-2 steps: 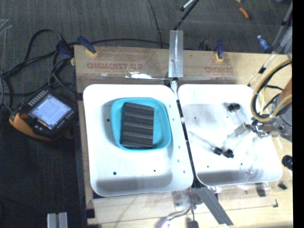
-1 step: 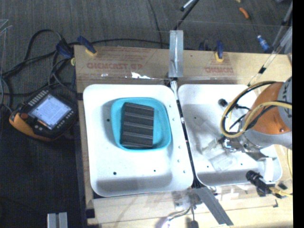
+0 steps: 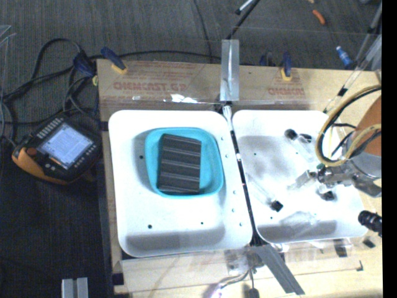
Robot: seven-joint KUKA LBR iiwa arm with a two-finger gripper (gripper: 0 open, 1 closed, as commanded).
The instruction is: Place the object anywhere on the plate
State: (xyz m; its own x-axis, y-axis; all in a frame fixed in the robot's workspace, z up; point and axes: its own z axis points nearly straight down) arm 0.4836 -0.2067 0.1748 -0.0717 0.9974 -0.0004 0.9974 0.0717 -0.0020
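Note:
A blue plate [image 3: 214, 166] lies in the left white bin [image 3: 130, 228]. On the plate rests a dark grey ribbed block [image 3: 180, 163], covering most of its middle. My gripper [image 3: 317, 179] hangs over the right bin [image 3: 267, 228], near that bin's right side and well apart from the plate and the block. The grey arm with its orange band [image 3: 375, 120] comes in from the right edge above it. Nothing shows in the gripper's grasp.
Small dark bits lie on the right bin's floor: one [image 3: 290, 134] at the back, one [image 3: 276, 205] near the front, one [image 3: 327, 195] under the gripper. Yellow and black cables [image 3: 325, 132] loop off the arm. A handheld pendant [image 3: 62, 148] sits left of the bench.

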